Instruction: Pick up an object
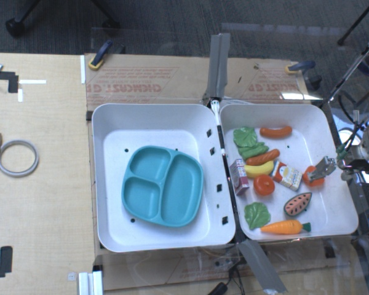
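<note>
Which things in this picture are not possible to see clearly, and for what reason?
- Gripper, camera view: small and partly blurred at the right bin's edge; whether the jaws are open or shut cannot be told.
- Orange-red item under the gripper: partly covered by it, so its kind and any grasp are unclear.
- Small carton: label too small to read.
- Arm: cut off by the right edge.

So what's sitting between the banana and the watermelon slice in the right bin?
In the camera view, a tomato and a small orange-and-white carton lie between the banana and the watermelon slice.
</note>
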`<state>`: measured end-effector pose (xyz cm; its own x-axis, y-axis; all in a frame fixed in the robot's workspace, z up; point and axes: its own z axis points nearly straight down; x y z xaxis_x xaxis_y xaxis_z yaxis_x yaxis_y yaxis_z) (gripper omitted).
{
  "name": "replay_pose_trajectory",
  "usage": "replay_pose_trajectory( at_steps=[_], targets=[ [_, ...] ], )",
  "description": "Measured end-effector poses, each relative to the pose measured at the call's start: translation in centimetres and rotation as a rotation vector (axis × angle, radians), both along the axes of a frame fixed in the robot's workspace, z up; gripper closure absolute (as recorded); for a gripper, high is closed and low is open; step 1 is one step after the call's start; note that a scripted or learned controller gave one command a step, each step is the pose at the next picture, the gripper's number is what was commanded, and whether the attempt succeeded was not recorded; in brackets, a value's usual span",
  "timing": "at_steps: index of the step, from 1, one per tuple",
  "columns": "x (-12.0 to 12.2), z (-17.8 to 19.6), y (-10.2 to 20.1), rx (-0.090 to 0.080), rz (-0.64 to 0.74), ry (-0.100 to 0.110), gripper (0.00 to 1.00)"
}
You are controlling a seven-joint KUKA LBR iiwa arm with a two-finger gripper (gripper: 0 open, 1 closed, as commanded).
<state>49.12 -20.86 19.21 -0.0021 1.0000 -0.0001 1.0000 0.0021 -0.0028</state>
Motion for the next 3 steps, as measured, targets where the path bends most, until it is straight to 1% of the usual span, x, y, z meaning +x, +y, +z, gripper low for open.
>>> replay_pose_trajectory(
  at_steps=[1, 2, 3],
  targets=[
    [7.0, -9.5, -0.4, 0.006, 0.004, -0.013, 0.0],
    [7.1, -8.5, -0.5, 0.004, 0.006, -0.016, 1.0],
    [13.6, -10.0, -1.3, -0.002, 0.029, -0.003, 1.0]
  ],
)
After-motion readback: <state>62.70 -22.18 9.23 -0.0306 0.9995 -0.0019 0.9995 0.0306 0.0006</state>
